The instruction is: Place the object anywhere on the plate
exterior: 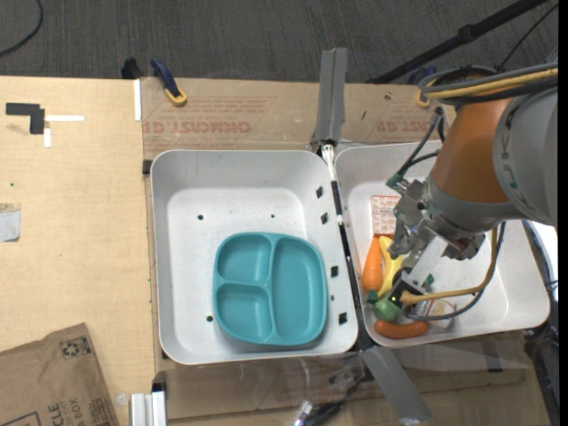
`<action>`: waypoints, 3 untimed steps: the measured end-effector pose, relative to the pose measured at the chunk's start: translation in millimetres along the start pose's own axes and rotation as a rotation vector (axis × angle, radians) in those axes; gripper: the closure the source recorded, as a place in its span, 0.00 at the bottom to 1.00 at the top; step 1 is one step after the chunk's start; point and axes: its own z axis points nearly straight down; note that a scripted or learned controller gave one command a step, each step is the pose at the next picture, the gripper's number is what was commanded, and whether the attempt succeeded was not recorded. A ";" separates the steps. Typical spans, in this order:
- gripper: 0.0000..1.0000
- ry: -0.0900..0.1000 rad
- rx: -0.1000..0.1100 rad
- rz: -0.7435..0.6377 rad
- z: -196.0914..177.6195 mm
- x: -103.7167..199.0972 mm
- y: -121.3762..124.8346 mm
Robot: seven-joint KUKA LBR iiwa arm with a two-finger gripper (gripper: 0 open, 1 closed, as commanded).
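Right bin [524, 304], left wall, near corner: a cluster of toy foods. Orange carrot-like piece [374, 270], long axis running from the far side toward the near edge, lying along the left wall. Yellow piece [388, 254] just beside it, partly hidden. Green piece [386, 309] and red-orange piece [400, 329] nearer the near rim.

Gripper [398, 293]: lowered over the cluster, tip at the green piece; finger spread cannot be told, nor any grasp.

Left bin [177, 238]: teal divided plate [270, 288], three compartments, toward the near edge.
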 end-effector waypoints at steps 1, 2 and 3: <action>1.00 -0.001 -0.001 0.379 -27.6 31.5 12.9; 1.00 -0.003 0.001 0.538 26.9 48.3 -10.4; 1.00 -0.001 0.001 0.665 26.3 -7.9 -12.5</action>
